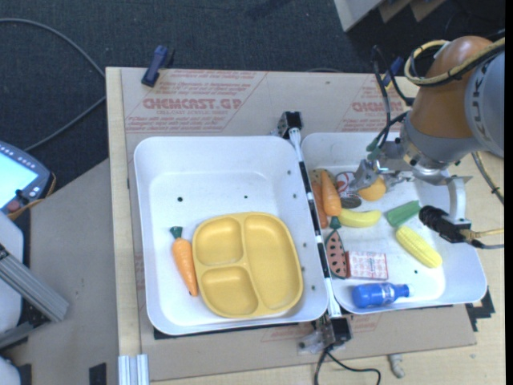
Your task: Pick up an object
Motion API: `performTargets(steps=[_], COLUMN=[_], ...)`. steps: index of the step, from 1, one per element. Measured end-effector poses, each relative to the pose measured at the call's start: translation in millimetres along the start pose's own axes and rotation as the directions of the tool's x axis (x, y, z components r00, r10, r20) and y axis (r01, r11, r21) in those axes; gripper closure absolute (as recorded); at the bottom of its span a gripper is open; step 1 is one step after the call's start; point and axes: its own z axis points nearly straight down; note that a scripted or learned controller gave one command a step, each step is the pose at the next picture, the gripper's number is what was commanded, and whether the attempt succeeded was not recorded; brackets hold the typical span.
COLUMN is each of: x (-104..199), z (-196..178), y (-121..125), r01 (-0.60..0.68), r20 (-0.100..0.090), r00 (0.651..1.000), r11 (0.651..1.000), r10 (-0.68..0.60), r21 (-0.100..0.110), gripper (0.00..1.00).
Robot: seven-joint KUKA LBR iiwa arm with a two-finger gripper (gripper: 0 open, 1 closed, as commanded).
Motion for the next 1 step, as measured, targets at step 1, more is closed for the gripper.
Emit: performTargets(steps=[1], x=[73.3], z=[-25.7], y=[-14.2], r01=[-0.001], r20=[-0.001], r00=[1.000], r11=[1.000], r10=[0.001], r21=[0.003], gripper=[1.00])
